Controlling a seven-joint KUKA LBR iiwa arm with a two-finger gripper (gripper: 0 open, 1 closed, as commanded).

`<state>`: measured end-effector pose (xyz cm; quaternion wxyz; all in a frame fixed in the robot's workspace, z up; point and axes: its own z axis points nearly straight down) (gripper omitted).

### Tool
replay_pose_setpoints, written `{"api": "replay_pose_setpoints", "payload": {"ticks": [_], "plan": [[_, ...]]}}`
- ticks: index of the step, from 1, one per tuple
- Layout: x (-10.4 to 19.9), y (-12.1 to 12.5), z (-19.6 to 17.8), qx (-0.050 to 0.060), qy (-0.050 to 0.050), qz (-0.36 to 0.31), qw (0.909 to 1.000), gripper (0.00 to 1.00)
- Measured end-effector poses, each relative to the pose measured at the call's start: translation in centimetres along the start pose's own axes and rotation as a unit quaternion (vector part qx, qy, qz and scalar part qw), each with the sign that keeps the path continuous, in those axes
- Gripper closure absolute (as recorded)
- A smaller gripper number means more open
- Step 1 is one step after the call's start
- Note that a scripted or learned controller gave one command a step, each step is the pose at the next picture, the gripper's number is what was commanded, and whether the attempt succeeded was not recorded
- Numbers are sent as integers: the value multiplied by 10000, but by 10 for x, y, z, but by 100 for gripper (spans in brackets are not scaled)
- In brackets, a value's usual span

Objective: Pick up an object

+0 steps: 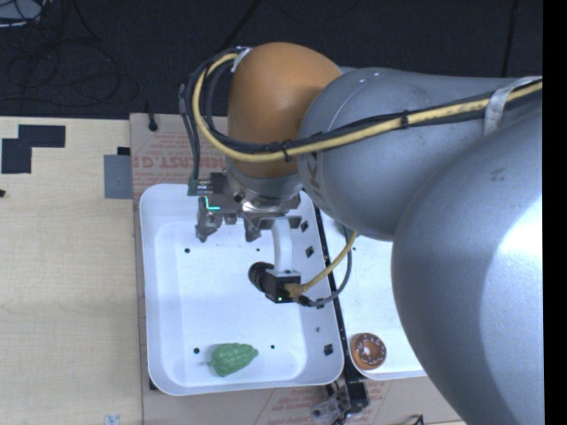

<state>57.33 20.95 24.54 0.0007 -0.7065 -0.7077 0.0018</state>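
The arm has broad, smooth grey metal segments, with a rounded orange band above the wrist. Yellow and black cables run along it. The gripper assembly is dark grey, with a small green light.

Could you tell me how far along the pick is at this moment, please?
Done: the arm has reached over the left bin, with the gripper near its far end. In hand: nothing visibly held. Left: the green object lies at the bin's near edge, apart from the gripper; the brown round object sits in the right bin. The pick remains.
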Motion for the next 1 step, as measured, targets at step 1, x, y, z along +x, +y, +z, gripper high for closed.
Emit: {"api": "replay_pose_setpoints", "payload": {"ticks": [1], "plan": [[32,-104,61,68,-12,-17,10000,0]]}}
